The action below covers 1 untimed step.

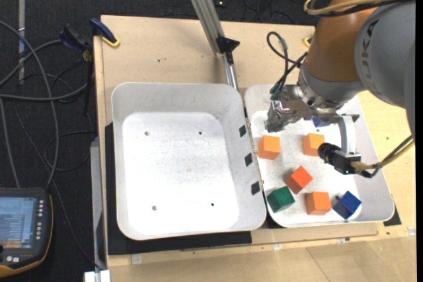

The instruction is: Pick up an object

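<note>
My gripper (275, 121) hangs over the upper left part of the right bin (377, 198), just above an orange cube (269, 146). A second orange cube (312, 144) lies to its right, under the wrist. Toward the front lie a red-orange cube (299, 179), a green cube (281, 198), a third orange cube (318, 203) and a blue cube (346, 204). A bit of something blue (322, 121) peeks out from under the arm. Nothing is visibly held.
The left bin (125, 109) sits beside the right one, their rims touching in the middle. A metal pole (201, 0) slants down from the top to the bins' joint. Clamps (102, 33) sit at the bench's back left corner. A cable (281, 53) loops beside the wrist.
</note>
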{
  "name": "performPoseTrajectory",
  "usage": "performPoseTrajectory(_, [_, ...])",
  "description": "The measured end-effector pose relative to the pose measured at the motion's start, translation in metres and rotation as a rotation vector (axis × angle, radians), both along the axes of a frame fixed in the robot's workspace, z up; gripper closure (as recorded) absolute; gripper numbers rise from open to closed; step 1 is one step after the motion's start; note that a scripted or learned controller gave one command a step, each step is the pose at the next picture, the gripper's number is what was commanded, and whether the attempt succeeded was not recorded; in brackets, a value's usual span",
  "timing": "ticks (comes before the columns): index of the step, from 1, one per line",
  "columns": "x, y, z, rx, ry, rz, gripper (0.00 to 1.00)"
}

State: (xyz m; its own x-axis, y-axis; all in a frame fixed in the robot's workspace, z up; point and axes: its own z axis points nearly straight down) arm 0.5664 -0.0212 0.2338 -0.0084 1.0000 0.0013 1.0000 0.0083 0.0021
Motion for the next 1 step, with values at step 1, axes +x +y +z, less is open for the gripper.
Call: performPoseTrajectory(1, [0.0012, 0.0461, -0.0067, 0.0, 0.004, -0.001, 1.0])
